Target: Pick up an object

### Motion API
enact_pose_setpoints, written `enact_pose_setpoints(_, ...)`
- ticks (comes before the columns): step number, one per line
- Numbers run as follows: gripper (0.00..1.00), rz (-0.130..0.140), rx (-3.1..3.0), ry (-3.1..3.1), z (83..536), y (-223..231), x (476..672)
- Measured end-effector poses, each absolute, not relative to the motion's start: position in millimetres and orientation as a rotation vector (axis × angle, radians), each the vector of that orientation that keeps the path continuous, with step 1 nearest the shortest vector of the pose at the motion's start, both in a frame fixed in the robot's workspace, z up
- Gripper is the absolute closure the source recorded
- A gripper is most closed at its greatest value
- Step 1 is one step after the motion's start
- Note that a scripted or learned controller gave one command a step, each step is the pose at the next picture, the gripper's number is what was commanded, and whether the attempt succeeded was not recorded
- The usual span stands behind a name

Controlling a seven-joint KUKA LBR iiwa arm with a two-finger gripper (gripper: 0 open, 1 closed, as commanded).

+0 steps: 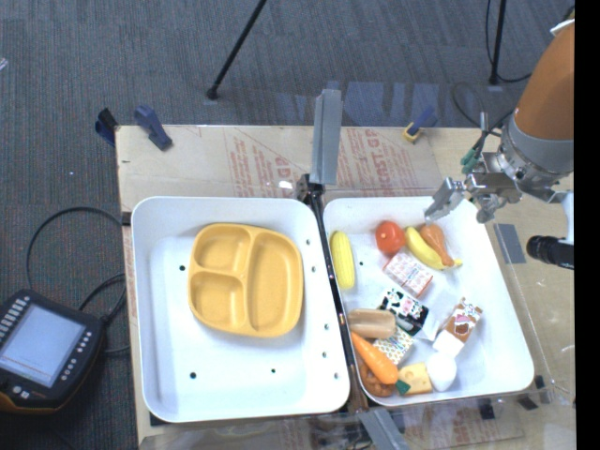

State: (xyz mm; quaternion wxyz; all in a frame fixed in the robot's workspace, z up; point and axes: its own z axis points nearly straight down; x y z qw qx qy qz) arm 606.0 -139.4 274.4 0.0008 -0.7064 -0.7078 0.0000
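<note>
From the camera view, nothing's picked yet imo. The gripper (462, 198) hangs over the right bin (514, 319) at its far edge, jaws spread wide with nothing between them. The nearest pickable thing is the banana (425, 247), lying just beside the tomato (390, 236). The red print on the counter (246, 161) is too blurry to read.

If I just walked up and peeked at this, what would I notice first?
Probably the big yellow plate with three sections, sitting by itself in the left bin. Next, the heap of toy food in the right bin: a tomato, a banana, a corn cob and a carrot. The gripper hangs over that bin's far right corner, with nothing between its fingers.
</note>
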Motion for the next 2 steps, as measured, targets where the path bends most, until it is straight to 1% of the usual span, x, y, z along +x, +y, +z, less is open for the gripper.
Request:
enact_pose_setpoints(1,0.0,0.008,-2.058,-2.36,158,-157,641.8)
enact_pose_setpoints(2,0.0,-0.01,-1.89,-2.523,95,-193,648.5)
